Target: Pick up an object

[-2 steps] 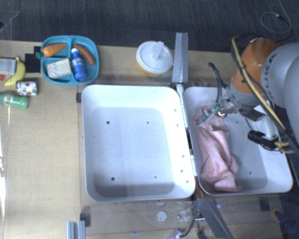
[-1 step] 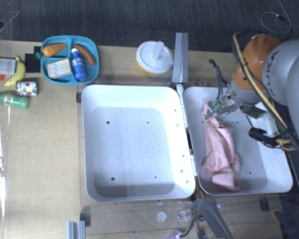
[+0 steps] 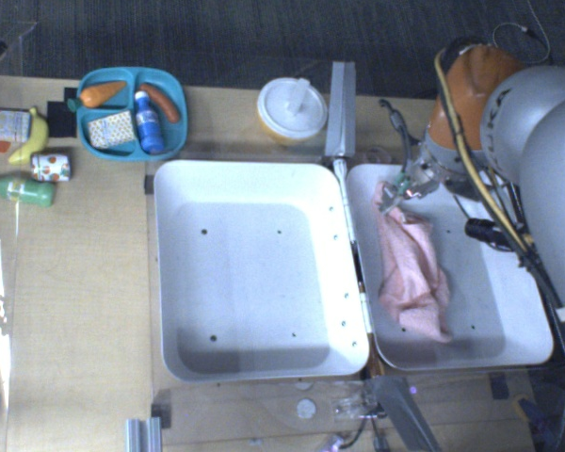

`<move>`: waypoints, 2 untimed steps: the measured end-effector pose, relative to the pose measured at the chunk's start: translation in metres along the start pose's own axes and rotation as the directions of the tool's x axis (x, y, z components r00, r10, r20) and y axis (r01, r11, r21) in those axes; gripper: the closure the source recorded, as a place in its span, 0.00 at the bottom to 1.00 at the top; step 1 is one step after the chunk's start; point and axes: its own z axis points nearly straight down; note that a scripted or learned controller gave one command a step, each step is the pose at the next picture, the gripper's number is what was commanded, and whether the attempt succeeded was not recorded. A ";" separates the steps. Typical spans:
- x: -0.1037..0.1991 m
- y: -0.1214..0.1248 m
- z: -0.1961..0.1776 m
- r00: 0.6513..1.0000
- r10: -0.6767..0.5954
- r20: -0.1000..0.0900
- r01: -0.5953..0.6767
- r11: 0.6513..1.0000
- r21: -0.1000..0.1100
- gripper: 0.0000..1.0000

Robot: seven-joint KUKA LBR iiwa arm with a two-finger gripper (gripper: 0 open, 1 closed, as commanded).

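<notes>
A pink cloth (image 3: pixel 412 269) lies lengthwise in the right white bin (image 3: pixel 508 328), crumpled and wider at its near end. Its far end narrows to a tip that runs up into my gripper (image 3: pixel 395 196). The gripper hangs over the bin's far left corner, shut on that tip of the cloth. The rest of the cloth rests on the bin floor. The grey arm with its orange band (image 3: pixel 471 83) comes in from the upper right.
The left white bin (image 3: pixel 254 271) sits beside it, with a metal divider (image 3: pixel 339 111) behind the gap. Behind the bins are a white lidded cup (image 3: pixel 292 109) and a blue tray of toy food (image 3: pixel 132 113). Small toys (image 3: pixel 24 149) lie far left.
</notes>
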 end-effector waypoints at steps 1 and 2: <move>0.003 -0.004 0.003 1.000 0.001 -0.015 -0.001 1.000 0.016 0.00; 0.002 0.001 -0.010 1.000 -0.004 -0.001 0.004 1.000 0.001 1.00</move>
